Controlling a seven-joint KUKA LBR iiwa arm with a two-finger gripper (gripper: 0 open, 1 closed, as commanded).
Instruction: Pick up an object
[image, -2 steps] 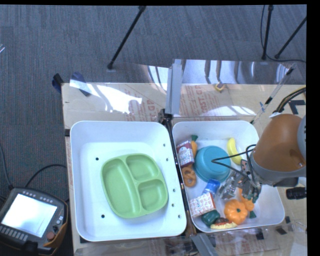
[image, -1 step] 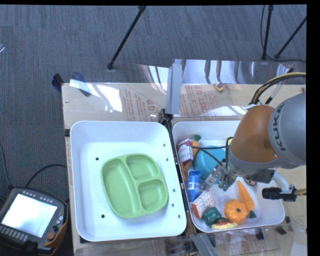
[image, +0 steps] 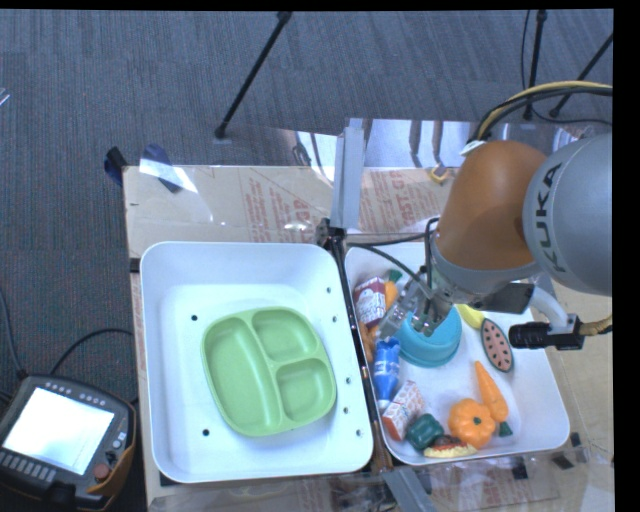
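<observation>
Nearest camera: teach pendant with its lit screen, down at the lower left, off the surface.
Left bin: white bin carrying a green divided tray, three compartments, lying flat.
Right bin: second white bin, and it's crowded — blue bowl, watermelon slice, carrot, orange pumpkin, blue bottle, small carton, red packet.
Arm: reaching in from the right, orange band above the wrist, head down over the right bin.
Gripper: gripper sits low at the blue bowl's left rim, fingers looking set fairly narrow; nothing visibly between them, so no hold to call here.
Task's thing: my read is the blue bowl, near the middle of the right bin, just beside the blue bottle.
Handling: looks like light, stiff plastic, probably smooth and a bit slippery.
Where to grip: pinch the rim wall, one finger inside, one outside.
Risk: neighbours crowd the left side, so the outer finger may nudge the bottle or packet.
</observation>
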